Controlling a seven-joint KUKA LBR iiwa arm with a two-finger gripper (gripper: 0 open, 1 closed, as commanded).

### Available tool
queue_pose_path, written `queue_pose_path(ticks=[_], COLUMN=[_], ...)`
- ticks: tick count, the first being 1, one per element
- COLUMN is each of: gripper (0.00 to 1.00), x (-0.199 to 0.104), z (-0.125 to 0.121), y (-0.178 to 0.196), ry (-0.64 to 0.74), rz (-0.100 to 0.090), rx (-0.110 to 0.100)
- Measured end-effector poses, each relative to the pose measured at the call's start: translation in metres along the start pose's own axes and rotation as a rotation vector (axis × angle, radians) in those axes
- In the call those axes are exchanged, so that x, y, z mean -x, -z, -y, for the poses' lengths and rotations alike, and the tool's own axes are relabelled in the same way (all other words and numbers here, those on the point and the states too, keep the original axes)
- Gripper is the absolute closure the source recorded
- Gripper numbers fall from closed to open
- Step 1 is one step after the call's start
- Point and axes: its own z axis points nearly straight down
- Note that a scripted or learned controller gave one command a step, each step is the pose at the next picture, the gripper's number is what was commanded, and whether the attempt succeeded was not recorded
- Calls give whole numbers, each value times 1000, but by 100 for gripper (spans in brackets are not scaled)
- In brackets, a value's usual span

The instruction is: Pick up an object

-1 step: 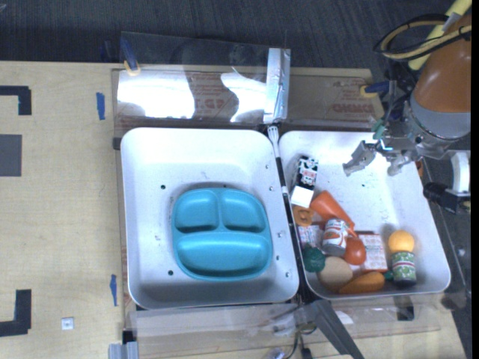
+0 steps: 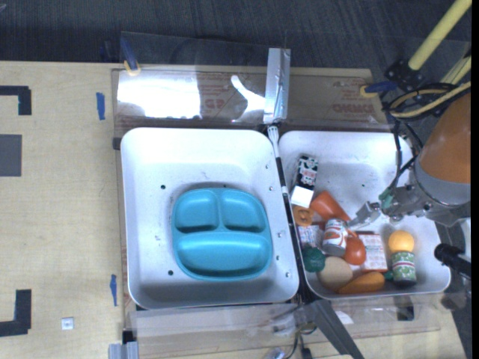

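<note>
Camera view: gripper [image 2: 372,212] hangs over crowded toys [image 2: 340,249]; its opening I cannot tell; tight packing risks a slip.

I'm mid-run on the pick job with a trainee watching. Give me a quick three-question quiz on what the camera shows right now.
1. True or false: the blue divided tray lies in the right bin.
2. Which bin holds the pile of small items, such as the orange carrot-shaped toy and the small bottle with a yellow top?
A. left bin
B. right bin
C. both
3. Fill in: the gripper is over the ____ bin.

Key:
1. False. The tray lies in the left bin.
2. B.
3. Right. It sits above the pile, near the bin's middle.
</note>
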Motion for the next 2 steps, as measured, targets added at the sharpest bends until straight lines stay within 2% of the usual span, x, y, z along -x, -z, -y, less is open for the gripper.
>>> queue_pose_path(ticks=[1,2], gripper=[0,0], x=[-10,8], z=[-24,-68], y=[-21,-69], ry=[77,138], rz=[17,8], rx=[33,17])
